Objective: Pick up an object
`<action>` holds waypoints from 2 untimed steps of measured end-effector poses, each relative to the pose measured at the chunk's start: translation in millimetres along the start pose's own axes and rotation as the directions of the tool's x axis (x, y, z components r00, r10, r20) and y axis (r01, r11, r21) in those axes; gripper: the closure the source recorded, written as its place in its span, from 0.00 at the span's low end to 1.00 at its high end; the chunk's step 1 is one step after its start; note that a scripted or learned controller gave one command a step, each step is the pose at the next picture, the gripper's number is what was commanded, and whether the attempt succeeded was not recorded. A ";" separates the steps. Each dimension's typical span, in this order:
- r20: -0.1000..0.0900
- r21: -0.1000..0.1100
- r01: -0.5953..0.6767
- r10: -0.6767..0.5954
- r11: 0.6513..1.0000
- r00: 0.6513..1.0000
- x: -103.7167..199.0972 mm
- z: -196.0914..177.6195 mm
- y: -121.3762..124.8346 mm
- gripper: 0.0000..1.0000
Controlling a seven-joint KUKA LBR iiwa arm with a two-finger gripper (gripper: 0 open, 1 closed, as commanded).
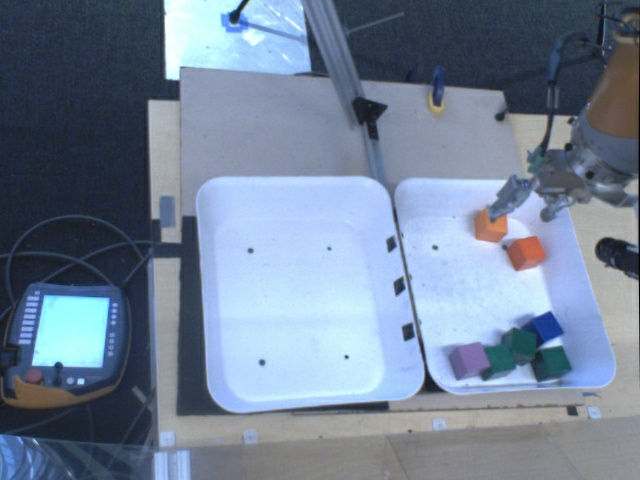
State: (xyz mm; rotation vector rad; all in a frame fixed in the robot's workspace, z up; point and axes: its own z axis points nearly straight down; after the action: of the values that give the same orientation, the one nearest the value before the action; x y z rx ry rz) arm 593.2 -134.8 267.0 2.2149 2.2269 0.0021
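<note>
Orange block (490, 226): right bin (580, 268), toward its far edge; second orange block (525, 253) just beside. Judged light, rigid, flat-sided; grip across opposite faces. Hand (530, 200): fingers spread, released, hanging just above the block, holding nothing.

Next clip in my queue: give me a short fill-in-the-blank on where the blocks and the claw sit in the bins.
1. All the blocks lie in the ____ bin of the camera view.
2. The claw hangs above the far end of that bin, nearest the lighter ____ block.
3. The purple block sits in the near cluster, next to a ____ block.
4. The blue block lies at the ____ end of the bin.

Missing words: right; orange; green; near
</note>
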 end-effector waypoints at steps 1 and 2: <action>0.000 0.000 -0.001 0.001 1.000 1.000 0.0 -0.1 0.0 0.00; 0.000 0.006 -0.003 0.003 1.000 1.000 -1.2 61.1 4.4 0.00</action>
State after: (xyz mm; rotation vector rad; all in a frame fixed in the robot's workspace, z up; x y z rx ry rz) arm 597.8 -136.0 205.9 2.2215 2.2259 -0.0040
